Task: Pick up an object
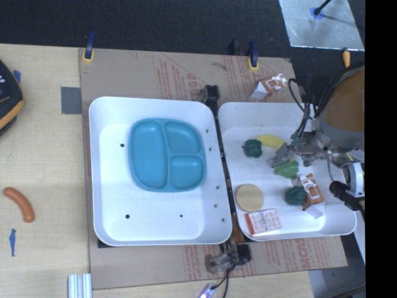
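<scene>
Nearest the camera, at the lower edge, a cable clamp (226,259) sits on the brown cardboard sheet (155,73) below the seam between the two bins. The left bin (105,228) holds a light blue divided plate (167,154) with three compartments, lying flat near the bin's middle.

The right bin (338,228) carries the pickable things. A small red-and-white packet (263,221) lies at its near edge, with a round tan cookie-like disc (249,197) just above it. A dark green lump (295,195) sits beside an orange-and-white carton (312,190). Farther back, a dark green pepper-like toy (252,148) rests just beside a yellow banana-shaped piece (271,141).

The end effector (286,159) reaches in from the right and hangs low over the bin's middle, right at a pale green object (286,170). Whether its grip is open or closed, or has that object, I cannot tell.

Outside the bins, another small carton (271,86) lies on the cardboard behind the right bin. On the desk (37,160) at the far left lies a toy sausage (20,203), well apart from everything else.
</scene>
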